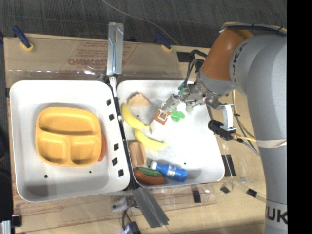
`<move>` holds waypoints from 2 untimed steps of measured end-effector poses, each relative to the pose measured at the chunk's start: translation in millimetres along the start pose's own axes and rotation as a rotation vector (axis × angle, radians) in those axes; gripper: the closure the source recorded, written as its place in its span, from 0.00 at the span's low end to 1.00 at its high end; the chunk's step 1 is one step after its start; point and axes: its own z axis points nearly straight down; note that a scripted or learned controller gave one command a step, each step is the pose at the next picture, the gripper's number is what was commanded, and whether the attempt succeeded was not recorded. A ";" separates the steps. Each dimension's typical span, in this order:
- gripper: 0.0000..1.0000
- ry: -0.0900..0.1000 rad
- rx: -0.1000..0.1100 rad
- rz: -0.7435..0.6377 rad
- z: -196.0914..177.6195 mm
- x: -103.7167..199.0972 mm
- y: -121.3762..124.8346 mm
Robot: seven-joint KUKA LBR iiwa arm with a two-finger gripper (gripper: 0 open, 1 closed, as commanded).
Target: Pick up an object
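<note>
1. The hand reaches in from the right over the right bin. From where I stand I cannot tell how it is set, open or closed.
2. Just below its tip lies one small orange-and-white tag, and just beside that one small green piece. Whether the hand touches either, I cannot tell.
3. One grey arm carries it, with one orange band above the wrist.
4. Left of the hand sits one tan, rounded lump near the bin's upper left corner.
5. I count two bananas: the upper banana runs down from the lump, and the lower banana sits just below it, their ends close together.
6. Along the bin's left wall lies one tan block.
7. At the bottom edge lies one blue bottle with a white cap, on its side, and just beside it one dark red-and-green thing.
8. There are two white bins on the worktop. The left bin holds one yellow divided tray, with three compartments.
</note>
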 end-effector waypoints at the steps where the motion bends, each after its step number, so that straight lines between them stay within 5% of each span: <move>1: 0.00 0.001 -0.014 0.079 45.7 21.8 9.8; 2: 0.00 0.002 -0.001 0.230 51.5 40.3 8.2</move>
